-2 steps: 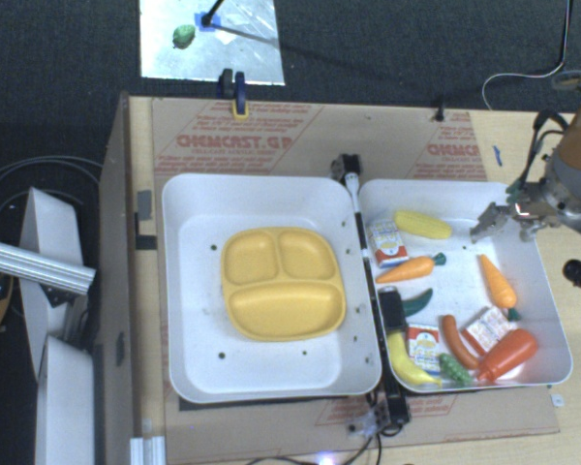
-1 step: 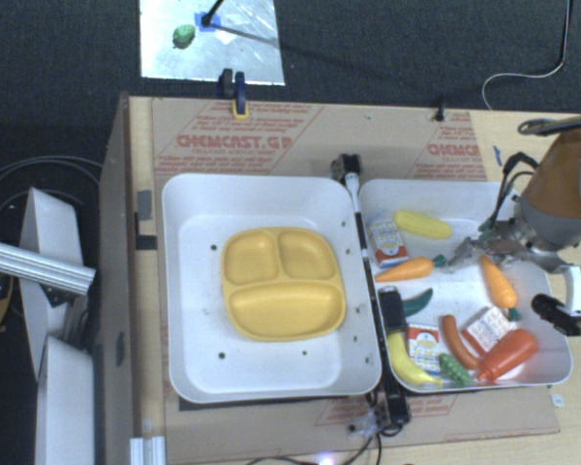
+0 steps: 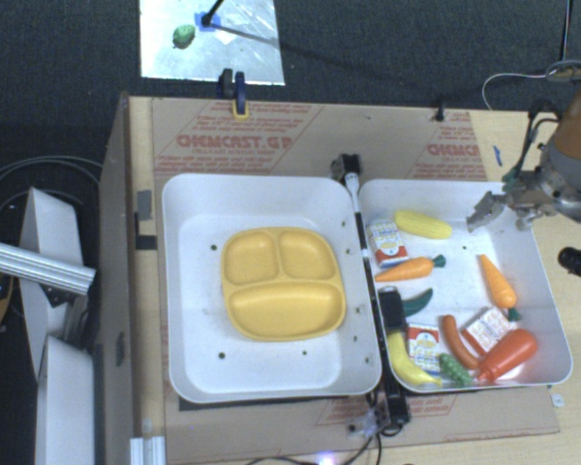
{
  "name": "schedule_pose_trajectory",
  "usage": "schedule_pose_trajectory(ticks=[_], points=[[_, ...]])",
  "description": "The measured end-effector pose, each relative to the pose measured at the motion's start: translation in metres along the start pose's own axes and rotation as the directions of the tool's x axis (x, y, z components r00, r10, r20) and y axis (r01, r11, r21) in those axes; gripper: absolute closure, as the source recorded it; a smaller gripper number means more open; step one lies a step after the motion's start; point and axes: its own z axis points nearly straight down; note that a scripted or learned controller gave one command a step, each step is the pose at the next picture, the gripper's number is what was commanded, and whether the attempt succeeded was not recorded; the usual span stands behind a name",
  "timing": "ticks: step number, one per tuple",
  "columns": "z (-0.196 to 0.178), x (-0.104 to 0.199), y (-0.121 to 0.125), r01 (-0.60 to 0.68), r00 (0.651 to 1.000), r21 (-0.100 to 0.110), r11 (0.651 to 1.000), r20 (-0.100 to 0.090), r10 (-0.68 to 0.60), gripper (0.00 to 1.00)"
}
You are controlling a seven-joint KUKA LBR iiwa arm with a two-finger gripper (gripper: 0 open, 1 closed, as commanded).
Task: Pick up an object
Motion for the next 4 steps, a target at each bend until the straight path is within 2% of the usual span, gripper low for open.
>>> schedule_pose_trajectory(ticks=[2, 3, 4], points=[[0.033, 0.0, -0.055, -0.003, 1.0, 0.006, 1.0, -0.002, 0.003, 0.0], [0.029, 0.073, -0.035, 0.0, 1.0, 0.005, 1.0, -0.004, 0.0, 0.0], [-0.03, 0.042, -0.015, -0.003, 1.0, 0.002, 1.0, 0.0, 0.003, 0.0]])
